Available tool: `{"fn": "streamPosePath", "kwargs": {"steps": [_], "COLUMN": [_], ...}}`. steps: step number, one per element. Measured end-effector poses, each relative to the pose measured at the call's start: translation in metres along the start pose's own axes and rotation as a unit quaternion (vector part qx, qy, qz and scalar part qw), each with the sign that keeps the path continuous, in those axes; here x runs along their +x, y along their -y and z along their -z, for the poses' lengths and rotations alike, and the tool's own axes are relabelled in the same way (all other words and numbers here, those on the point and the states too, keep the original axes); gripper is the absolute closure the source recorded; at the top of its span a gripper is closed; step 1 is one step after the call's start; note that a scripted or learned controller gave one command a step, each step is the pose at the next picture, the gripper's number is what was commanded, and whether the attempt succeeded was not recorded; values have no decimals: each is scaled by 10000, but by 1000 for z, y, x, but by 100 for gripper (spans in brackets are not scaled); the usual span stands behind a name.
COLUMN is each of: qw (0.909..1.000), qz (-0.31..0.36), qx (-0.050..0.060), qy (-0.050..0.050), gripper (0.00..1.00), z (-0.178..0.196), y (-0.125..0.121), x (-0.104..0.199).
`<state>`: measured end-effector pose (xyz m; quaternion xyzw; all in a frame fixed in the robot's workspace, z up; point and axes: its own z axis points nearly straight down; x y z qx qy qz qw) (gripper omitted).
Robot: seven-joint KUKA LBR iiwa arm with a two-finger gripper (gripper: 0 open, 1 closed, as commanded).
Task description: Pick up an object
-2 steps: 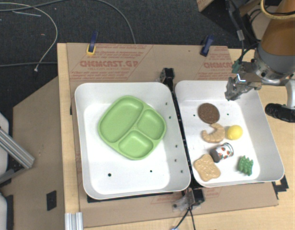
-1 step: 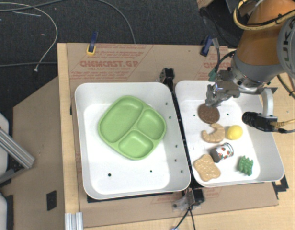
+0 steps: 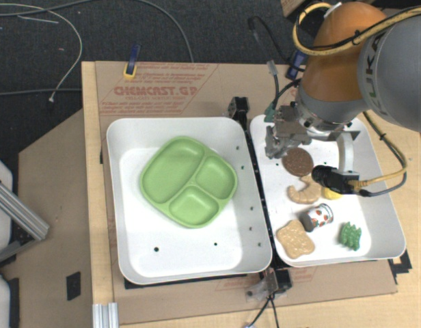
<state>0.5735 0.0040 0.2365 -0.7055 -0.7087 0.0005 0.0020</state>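
My gripper (image 3: pixel 275 147) hangs over the far left part of the right bin (image 3: pixel 381 203), just left of a brown round disc (image 3: pixel 298 162). Nothing shows between it and the bin floor. In front of the disc lies a curved tan piece (image 3: pixel 304 194). Nearer the front are a small red and white can (image 3: pixel 318 217), a tan cracker-like slab (image 3: pixel 294 239) and a green knobbly toy (image 3: pixel 349 235). The arm's orange band and grey wrist cover the bin's far end.
The left bin (image 3: pixel 128 244) holds a green three-section plate (image 3: pixel 188 181). Both bins sit on a cardboard sheet (image 3: pixel 156 87). A black clamp (image 3: pixel 238 106) sits at the far end between the bins. Cables lie on the dark floor beyond.
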Motion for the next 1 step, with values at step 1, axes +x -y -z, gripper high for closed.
{"fn": "streamPosePath", "kwargs": {"steps": [1], "qw": [10000], "qz": [-16], "qx": [-3], "qy": [6], "gripper": [100], "z": [-8], "y": [7], "x": [41]}}
